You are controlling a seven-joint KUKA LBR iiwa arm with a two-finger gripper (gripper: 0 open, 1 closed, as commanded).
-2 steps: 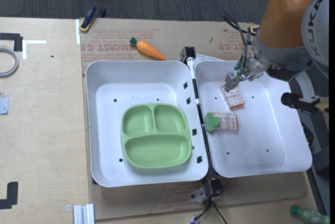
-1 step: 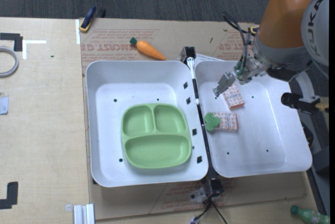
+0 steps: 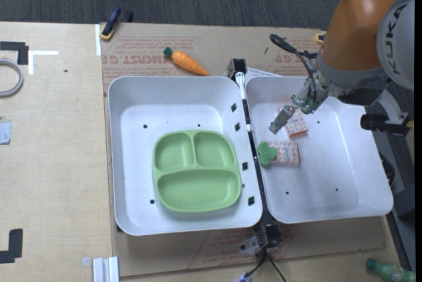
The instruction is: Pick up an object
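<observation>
Gripper point(image 3: 282, 120) over right bin point(image 3: 343, 198), fingers' state cannot tell | small carton point(image 3: 297, 127) just beside it, possibly touching | green brush point(image 3: 266, 153) near

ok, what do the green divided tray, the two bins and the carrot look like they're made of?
Green tray: looks like moulded plastic, matte, with soft rounded compartment rims.
Left bin and right bin: thin white plastic by the look, slightly glossy, rounded corners.
Carrot: probably a plastic or rubber toy, judging by its uniform orange body and flat green tip; the view can't settle which.
</observation>
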